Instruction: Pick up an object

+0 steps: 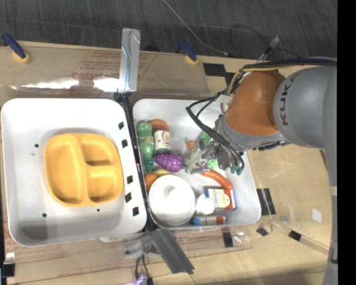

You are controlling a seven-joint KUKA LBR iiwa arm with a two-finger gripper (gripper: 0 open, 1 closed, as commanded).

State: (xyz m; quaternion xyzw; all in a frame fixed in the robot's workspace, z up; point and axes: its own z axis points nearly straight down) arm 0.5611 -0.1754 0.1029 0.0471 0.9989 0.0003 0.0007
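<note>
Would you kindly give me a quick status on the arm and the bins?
Gripper low in right bin, nothing seen held. Purple grapes and orange carrot beside it. Yellow tray in left bin.

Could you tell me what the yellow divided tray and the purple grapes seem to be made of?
The yellow tray looks like moulded plastic: uniform colour, smooth rounded dividers, soft sheen. The purple grapes look like a plastic or rubber toy: glossy, even purple bumps; which of the two cannot be told.

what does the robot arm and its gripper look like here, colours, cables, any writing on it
The grey, rounded KUKA arm carries a broad glossy orange band above the wrist, with part of the maker's lettering in dark letters on the grey shell. Thin black cables loop around the wrist. The small metallic two-finger gripper shows green parts.
</note>
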